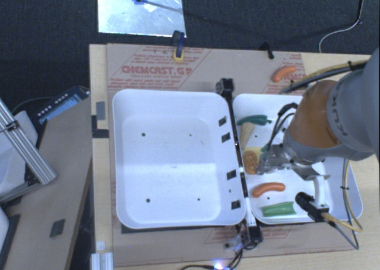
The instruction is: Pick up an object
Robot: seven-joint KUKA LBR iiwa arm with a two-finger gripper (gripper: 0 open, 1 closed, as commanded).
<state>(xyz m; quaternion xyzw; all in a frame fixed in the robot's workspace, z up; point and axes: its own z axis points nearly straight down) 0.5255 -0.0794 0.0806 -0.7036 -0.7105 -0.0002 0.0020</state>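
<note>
The tan disc (252, 161) lies at the left side of the right bin (256, 99), close against the wall it shares with the left bin (122, 144). The gripper (265, 164) is down in the right bin just beside the disc, on its right, touching it or nearly so. From this slant you cannot tell whether the gripper is spread or closed, or whether it pinches the disc.

Toward the front of the same bin lies an orange sausage (268, 189), near the disc and clear of the gripper. In front of that a green block (279, 208) lies along the bin's front wall. Behind the disc, a green stick (254, 120) with a tan end lies across the bin floor, apart from the gripper. The arm (323, 123) comes in from the right and hangs over the right half of the bin, hiding the floor beneath it.

Small black clips (226, 138) sit in a row along the left bin's right wall, just beside the disc's corner.

Outside the bins, a second sausage (284, 73) rests on the cardboard (157, 68) that covers the bench (98, 85), behind the right bin. A blue and yellow clamp (177, 46) bites the cardboard's back edge. Beyond it a foil sheet (139, 2) lies on the dark floor.
</note>
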